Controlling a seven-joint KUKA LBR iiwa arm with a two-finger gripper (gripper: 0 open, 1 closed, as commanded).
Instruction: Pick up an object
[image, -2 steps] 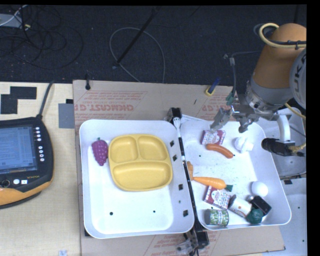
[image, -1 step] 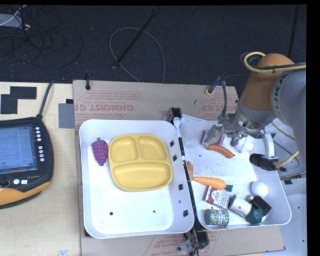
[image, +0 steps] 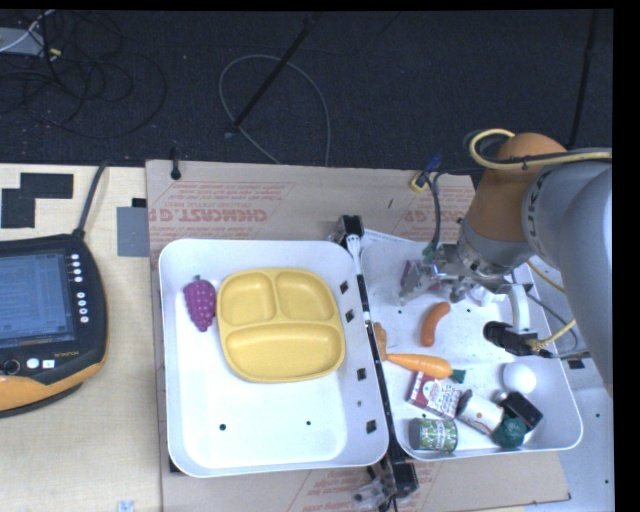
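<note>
Tool (image: 438, 272) hung just above the sausage (image: 434, 322), grip state unreadable; sausage looked light, smooth, likely slippery, so pinch it across the middle.

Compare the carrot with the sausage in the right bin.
The carrot is orange and tapered with a green end; the sausage is a darker orange-red with rounded ends. The carrot is longer and lies almost level across the view; the sausage is shorter and lies at a slant. Both lie bare on the floor of the right bin.
</note>
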